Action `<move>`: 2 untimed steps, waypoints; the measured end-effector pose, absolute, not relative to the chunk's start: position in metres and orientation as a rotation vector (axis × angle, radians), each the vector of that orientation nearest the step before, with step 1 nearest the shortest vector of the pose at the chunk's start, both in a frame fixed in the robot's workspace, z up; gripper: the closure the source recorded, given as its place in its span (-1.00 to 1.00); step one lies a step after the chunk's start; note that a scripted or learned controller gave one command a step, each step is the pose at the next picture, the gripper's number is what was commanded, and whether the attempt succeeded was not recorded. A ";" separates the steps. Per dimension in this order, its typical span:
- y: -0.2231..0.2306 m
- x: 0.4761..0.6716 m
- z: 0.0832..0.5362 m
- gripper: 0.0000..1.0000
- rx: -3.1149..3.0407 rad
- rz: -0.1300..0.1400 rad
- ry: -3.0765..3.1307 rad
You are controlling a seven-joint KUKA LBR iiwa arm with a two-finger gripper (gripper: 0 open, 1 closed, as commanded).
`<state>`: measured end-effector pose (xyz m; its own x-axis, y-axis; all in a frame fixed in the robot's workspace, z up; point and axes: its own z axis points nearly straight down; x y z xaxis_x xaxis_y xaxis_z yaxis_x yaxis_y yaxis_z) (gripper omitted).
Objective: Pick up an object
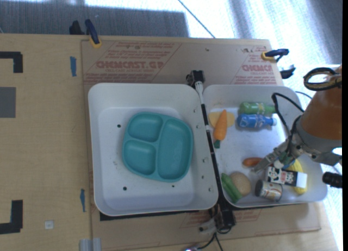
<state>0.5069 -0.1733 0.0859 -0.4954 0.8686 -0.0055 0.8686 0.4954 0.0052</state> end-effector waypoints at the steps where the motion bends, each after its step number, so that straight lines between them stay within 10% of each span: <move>1: -0.113 0.506 0.086 -1.00 1.556 0.005 2.728; 2: -0.114 0.508 0.097 1.00 1.557 0.007 2.720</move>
